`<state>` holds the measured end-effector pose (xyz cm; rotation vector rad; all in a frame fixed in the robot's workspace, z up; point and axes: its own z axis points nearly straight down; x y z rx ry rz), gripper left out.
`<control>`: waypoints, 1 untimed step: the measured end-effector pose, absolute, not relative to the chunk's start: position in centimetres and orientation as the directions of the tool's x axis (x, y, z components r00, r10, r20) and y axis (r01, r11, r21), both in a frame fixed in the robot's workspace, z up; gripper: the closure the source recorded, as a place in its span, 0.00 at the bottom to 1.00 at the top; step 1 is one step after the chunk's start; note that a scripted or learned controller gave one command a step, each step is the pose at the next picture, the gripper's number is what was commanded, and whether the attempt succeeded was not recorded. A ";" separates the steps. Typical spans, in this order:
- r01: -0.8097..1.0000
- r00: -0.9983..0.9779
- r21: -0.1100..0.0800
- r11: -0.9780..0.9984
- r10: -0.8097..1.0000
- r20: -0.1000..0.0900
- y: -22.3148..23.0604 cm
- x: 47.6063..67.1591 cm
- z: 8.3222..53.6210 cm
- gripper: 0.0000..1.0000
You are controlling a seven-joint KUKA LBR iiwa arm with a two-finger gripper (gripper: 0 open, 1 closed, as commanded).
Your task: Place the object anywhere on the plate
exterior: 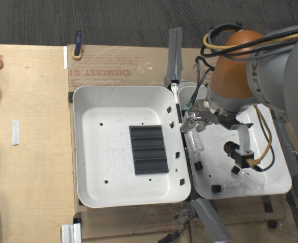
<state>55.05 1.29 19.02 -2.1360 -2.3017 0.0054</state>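
1. Blocks come nearest: a small black block lies on the floor of the right bin by its near wall, with 2 more dark bits a little farther in. I judge 1 of these to be the object, though which is too small to tell.
2. Beside them, in the left bin, the dark ribbed plate lies flat at the middle, with bare white floor all round it.
3. Farther in, the gripper hangs over the right bin's left edge, close to the wall shared by the 2 bins. A clear tube-like piece reaches from it toward the near side; whether the gripper is apart, together or clamped on that piece cannot be told.
4. The nearest block lies apart from the gripper, nearer the camera and slightly to the right; the plate sits across the shared wall, to the left.
5. The step in hand looks like the pick. To do it well, come straight down on 1 block, stay off the bin wall, confirm the hold, then lift over the wall before crossing.
6. Farthest is the arm's orange band.
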 end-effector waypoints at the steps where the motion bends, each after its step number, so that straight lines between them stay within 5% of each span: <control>1: 1.000 0.022 -0.004 -0.022 1.000 -0.003 6.5 55.4 19.0 1.00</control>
